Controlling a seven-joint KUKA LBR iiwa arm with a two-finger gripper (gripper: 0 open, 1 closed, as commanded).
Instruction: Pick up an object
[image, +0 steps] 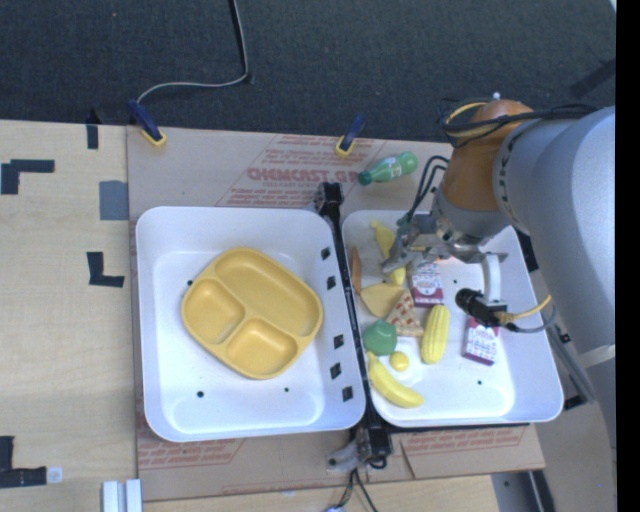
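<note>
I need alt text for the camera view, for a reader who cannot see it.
A grey robot arm lowers its gripper into the right white bin among toy foods: a banana, corn, pizza slice. The left white bin holds a yellow divided tray.

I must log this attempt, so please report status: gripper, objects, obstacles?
Gripper low in right white bin, nothing seen held. Yellow toy corn cob and yellow banana lie free. Toys crowded closely around.

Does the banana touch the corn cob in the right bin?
Apart. The camera view shows bare white bin floor between the banana and the corn cob, which lies higher up.
</note>
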